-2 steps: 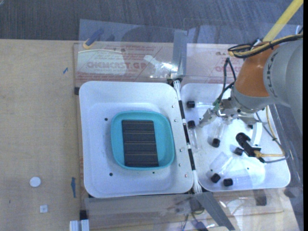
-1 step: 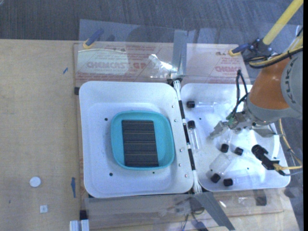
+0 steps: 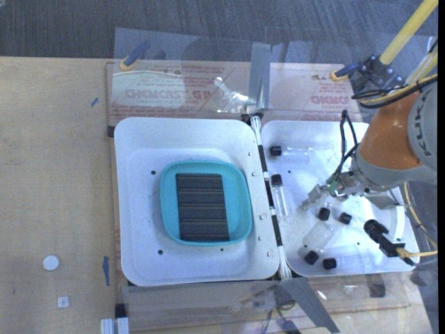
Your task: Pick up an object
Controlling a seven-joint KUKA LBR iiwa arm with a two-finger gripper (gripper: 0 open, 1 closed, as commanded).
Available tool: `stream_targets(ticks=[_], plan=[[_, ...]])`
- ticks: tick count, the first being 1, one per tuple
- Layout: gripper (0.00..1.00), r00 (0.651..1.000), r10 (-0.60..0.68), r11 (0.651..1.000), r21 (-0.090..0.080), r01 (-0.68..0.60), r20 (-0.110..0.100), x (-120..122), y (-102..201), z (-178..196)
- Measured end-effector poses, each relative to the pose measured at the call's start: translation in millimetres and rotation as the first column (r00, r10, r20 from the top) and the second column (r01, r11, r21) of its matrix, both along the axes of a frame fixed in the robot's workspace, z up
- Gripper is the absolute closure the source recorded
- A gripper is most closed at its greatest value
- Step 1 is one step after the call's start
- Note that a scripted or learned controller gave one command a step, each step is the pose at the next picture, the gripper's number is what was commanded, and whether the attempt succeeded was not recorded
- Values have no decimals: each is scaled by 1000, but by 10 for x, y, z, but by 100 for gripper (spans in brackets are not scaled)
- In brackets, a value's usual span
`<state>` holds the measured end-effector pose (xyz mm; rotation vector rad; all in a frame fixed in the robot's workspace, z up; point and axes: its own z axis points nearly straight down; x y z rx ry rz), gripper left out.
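Note:
My gripper [image 3: 316, 195] hangs low over the middle of the right bin [image 3: 299, 134], below the arm's orange band. Several clear vials with black caps lie in that bin. One vial [image 3: 292, 151] lies near the far wall. Another vial [image 3: 279, 195] lies along the left wall, left of the gripper. A third vial [image 3: 317, 241] lies near the front. Two loose black caps [image 3: 324, 213] [image 3: 345, 218] sit just below the gripper, apart from it. I see nothing held in the gripper.
The left bin [image 3: 139, 256] holds a teal tray [image 3: 167, 186] with a dark ribbed block [image 3: 201, 206] in it. Another black cap [image 3: 329, 263] lies at the right bin's front edge. Clear plastic sheets lie behind both bins.

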<state>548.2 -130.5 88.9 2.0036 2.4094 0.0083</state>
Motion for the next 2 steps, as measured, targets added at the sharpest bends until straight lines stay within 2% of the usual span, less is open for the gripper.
stream_targets(ticks=[1, 2], plan=[[100, 1000, -2, 1000, 1, 2, 4, 11, -3, 109], [100, 980, -200, 980, 0, 200, -8, -158, -39, 1442]])
